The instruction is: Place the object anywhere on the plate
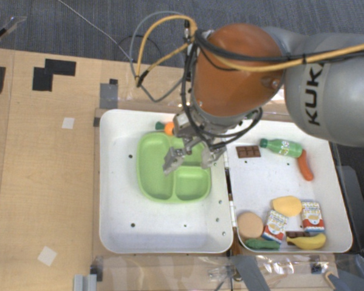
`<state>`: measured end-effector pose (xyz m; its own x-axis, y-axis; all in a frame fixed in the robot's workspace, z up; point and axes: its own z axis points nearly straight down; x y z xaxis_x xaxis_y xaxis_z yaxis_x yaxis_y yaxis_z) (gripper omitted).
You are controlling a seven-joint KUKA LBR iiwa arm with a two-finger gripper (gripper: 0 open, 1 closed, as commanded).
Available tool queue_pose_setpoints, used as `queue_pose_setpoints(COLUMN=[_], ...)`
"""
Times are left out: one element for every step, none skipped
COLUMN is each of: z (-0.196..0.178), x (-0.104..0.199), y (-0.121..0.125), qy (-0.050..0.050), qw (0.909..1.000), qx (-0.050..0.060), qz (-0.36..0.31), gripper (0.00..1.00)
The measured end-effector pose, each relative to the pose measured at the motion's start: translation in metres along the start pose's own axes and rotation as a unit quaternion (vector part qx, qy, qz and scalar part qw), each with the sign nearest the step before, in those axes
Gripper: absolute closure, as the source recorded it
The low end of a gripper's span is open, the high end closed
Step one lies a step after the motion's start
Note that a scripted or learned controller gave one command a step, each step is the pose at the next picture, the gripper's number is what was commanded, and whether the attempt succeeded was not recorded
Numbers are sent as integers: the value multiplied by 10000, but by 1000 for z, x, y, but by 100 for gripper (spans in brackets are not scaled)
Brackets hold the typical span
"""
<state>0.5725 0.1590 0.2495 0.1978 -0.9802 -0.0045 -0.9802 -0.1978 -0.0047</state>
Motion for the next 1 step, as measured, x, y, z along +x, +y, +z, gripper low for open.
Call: queue_pose_setpoints(z=[-11], x=[-2], y=[-2], qy=[-19], qw=[10000], qx=[22], qz=[24], gripper=[100])
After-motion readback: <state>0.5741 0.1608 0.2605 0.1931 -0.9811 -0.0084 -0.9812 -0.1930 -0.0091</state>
